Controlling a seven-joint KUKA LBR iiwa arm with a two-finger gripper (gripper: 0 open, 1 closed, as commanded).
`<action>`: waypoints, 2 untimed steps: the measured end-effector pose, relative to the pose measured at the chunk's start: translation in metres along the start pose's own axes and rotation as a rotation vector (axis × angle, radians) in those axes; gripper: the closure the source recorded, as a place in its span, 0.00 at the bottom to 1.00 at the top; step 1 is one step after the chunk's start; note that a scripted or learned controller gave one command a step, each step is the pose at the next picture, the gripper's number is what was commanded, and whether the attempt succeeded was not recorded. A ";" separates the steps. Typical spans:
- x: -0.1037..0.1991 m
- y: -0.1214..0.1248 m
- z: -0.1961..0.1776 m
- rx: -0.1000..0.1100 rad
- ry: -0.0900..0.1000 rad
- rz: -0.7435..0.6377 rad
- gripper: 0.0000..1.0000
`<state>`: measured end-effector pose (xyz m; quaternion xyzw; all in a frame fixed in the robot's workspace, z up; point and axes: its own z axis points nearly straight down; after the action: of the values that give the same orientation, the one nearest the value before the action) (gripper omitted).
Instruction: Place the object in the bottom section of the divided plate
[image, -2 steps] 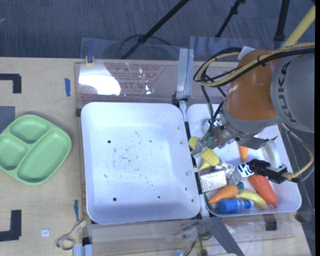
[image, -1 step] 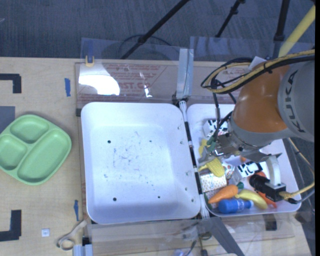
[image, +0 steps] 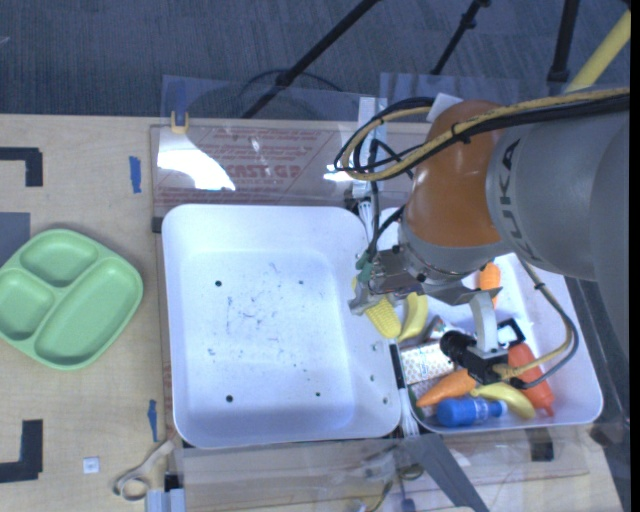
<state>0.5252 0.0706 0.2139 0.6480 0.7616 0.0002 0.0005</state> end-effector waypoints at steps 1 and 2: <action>0.044 0.033 -0.036 0.002 -0.001 0.509 1.00; 0.042 0.026 -0.003 0.007 -0.001 0.817 1.00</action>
<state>0.5445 0.1164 0.2164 0.8972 0.4415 -0.0025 -0.0012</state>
